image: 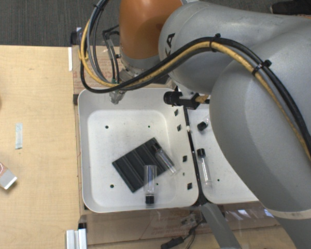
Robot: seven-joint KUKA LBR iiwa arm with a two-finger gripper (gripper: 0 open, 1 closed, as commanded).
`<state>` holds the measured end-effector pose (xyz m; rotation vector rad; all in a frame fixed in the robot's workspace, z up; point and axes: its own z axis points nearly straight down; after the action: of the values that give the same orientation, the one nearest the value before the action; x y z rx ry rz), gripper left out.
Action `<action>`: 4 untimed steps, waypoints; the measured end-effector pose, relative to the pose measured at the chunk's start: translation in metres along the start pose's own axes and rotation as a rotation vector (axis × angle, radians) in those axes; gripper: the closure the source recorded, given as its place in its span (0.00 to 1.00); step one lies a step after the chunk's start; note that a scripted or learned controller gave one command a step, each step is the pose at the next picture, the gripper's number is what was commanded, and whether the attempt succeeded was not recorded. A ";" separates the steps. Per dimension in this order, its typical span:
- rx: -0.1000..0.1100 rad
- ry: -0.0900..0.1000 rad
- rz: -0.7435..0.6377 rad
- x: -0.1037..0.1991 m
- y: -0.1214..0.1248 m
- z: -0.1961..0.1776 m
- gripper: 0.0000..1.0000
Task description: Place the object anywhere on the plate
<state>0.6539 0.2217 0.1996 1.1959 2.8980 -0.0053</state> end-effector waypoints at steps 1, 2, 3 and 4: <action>-0.005 0.003 -0.543 -0.003 -0.005 -0.056 1.00; -0.006 0.003 -0.874 -0.006 -0.026 -0.185 1.00; -0.006 0.003 -1.130 -0.039 -0.066 -0.185 1.00; -0.009 0.001 -1.464 -0.027 -0.017 -0.181 1.00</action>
<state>0.6602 0.1914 0.3812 -1.0474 2.9565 0.0017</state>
